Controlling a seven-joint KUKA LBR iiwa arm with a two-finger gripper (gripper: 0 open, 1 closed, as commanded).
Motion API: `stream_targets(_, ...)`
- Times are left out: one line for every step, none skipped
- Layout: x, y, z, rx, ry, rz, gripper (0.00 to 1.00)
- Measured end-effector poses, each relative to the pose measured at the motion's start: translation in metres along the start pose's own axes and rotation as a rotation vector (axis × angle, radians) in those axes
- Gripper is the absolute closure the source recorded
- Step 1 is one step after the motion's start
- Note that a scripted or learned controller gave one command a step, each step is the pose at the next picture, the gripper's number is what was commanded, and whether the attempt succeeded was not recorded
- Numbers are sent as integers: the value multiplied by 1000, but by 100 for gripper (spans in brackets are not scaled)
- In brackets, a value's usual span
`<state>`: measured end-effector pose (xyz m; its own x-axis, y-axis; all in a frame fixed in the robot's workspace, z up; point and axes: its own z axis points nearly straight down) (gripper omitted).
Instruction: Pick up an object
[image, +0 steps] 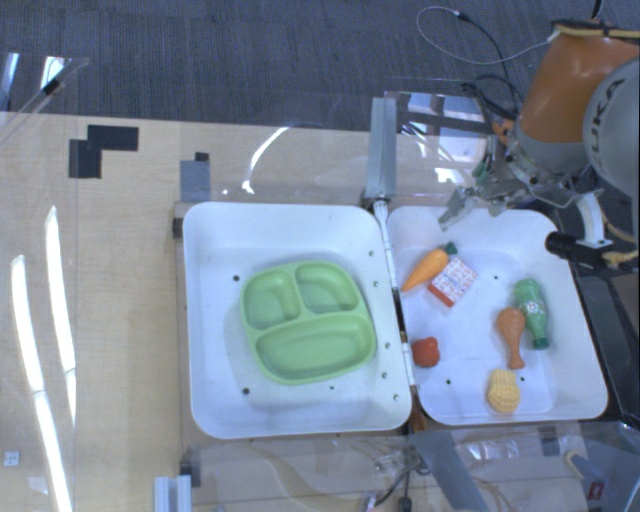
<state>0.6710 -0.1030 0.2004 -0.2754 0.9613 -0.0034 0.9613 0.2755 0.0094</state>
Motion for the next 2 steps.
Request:
stream_targets(4, -34, 91, -20, -6, 6, 0)
stream_targets(31, -64, 101, -25, -12, 67, 0)
